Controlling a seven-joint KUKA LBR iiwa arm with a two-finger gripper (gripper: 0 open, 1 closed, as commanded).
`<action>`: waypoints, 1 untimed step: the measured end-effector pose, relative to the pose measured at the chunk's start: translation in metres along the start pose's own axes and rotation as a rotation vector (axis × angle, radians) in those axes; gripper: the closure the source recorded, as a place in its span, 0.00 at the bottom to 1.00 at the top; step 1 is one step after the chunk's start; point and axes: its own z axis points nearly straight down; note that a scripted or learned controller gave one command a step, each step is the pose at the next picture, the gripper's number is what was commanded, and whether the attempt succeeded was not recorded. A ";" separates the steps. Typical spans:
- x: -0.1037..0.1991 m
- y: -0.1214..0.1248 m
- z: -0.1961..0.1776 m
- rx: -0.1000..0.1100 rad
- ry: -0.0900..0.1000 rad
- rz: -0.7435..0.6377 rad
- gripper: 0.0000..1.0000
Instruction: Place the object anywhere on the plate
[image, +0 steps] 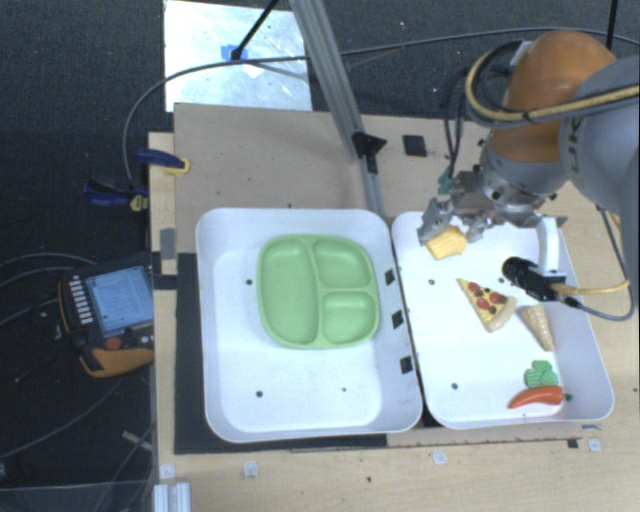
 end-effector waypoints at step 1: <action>0.046 -0.019 0.013 0.001 -0.001 0.002 1.00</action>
